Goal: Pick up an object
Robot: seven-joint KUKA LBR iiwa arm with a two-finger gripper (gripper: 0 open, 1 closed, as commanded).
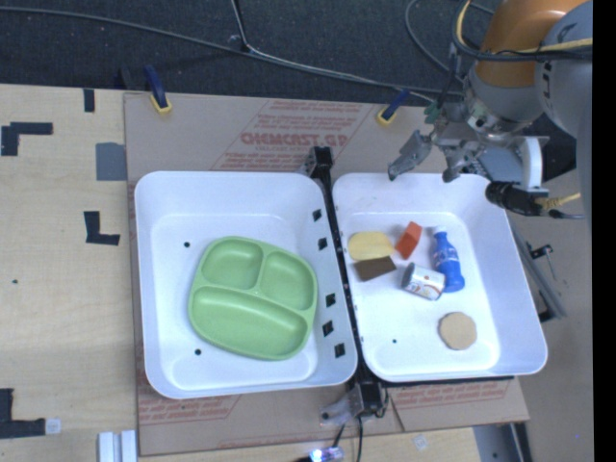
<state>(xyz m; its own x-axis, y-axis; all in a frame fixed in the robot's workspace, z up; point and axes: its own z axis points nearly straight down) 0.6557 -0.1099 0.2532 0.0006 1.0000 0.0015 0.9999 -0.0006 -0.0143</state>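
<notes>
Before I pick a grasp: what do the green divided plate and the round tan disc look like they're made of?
The green divided plate looks like molded plastic with a smooth matte finish: even color, rounded compartment walls and soft highlights. The round tan disc is less certain: its dull, slightly mottled surface suggests a plastic or foam toy cookie, but it is too small to tell. The claw hangs open above the right bin's far edge.
</notes>
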